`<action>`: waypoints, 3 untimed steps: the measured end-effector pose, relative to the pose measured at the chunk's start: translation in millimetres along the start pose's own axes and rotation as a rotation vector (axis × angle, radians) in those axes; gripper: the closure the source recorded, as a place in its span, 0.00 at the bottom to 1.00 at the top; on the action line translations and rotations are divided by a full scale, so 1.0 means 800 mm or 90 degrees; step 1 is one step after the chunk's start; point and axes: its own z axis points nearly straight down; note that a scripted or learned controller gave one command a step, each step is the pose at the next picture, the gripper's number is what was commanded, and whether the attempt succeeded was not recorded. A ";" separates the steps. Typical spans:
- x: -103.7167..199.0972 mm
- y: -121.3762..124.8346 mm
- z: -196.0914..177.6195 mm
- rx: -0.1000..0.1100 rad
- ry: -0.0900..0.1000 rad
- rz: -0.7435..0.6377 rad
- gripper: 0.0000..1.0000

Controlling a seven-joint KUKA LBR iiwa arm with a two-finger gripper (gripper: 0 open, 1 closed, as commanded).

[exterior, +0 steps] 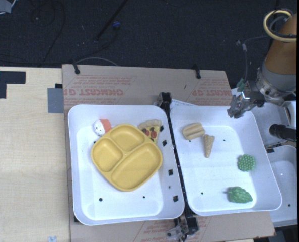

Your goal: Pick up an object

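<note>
Right now I see several candidates for picking in the right bin (270, 160): a tan bread roll (193, 130) near its far left corner, an ice-cream cone (209, 145) lying just beside the roll toward the middle, a round green bumpy ball (246, 162) near the right edge, and a darker green leafy piece (239, 195) near the near right corner. None of them touch one another.

My gripper (238, 107) hangs over the far right corner of that bin, well apart from every item and touching nothing I can make out. It looks small and dark from here, so I cannot tell how far its jaws stand apart.

In the left bin (81, 185) a yellow divided plate (127, 157) sits near the middle, with a pizza slice (150, 129) at its far right rim and a small orange-and-white toy (101, 127) at its far left rim.
</note>
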 end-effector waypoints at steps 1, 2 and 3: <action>-0.001 0.000 -0.032 0.001 0.000 -0.001 1.00; 0.059 -0.011 -0.010 0.005 0.002 -0.001 1.00; 0.124 -0.021 0.009 0.005 0.001 -0.001 1.00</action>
